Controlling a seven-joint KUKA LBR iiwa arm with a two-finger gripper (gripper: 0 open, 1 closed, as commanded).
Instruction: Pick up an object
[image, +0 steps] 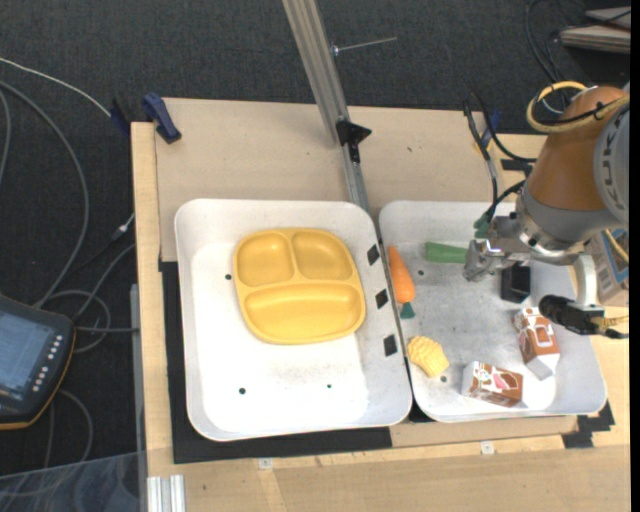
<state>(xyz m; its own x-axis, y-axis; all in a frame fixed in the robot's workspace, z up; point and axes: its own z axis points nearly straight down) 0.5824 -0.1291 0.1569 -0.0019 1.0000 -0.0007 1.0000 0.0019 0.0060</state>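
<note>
My arm (585, 170) is grey with a rounded orange band, ending in a small metallic claw (483, 258) with black cabling.

The single camera looks down at a slant on both bins, set back, the gripper (484, 257) toward its right.
</note>
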